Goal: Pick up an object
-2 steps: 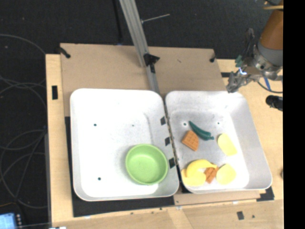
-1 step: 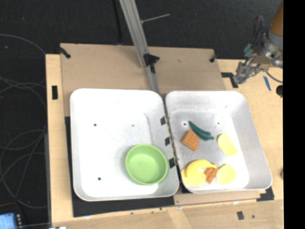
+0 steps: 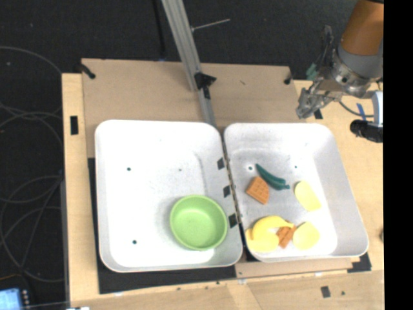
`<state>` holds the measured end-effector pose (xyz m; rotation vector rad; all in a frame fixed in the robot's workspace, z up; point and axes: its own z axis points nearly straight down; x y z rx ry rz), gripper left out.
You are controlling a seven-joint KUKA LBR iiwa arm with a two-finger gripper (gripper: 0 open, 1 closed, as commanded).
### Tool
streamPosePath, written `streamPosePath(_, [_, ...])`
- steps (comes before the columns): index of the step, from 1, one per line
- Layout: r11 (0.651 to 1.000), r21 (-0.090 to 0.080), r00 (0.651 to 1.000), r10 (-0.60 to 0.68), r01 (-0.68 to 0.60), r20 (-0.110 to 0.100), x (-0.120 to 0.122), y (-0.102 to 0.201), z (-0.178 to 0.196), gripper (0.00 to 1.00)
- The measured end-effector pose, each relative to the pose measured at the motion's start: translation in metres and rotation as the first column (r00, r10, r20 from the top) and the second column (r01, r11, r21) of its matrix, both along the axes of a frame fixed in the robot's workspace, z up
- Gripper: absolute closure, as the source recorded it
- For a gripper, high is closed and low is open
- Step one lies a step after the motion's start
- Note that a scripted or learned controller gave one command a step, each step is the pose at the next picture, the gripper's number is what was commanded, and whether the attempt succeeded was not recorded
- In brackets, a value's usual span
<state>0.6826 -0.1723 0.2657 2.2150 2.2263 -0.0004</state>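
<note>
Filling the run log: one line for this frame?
end effector: above bench, beyond right bin, nothing between fingers | left bin: green bowl | right bin: toy food pieces | pick: not started

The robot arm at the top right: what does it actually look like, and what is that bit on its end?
The arm is a rounded tube with an orange band above a grey metallic wrist. At its end hangs the tool, a small grey metal assembly, too blurred for finer detail. Thin cables loop beside the wrist.

bins (image 3: 161,148) white glossy plastic | bowl (image 3: 199,221) matt green plastic | bench (image 3: 258,82) matt board
</note>
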Motion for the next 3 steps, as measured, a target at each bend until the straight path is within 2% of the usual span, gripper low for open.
streamPosePath(2, [1.0, 0.001, 1.0, 0.0, 0.0, -0.001, -0.008, 0.088, -0.016, 1.0])
streamPosePath(3, [1.0, 0.002, 1.0, 0.002, -0.002, 0.002, -0.004, 0.14, -0.011, 1.0])
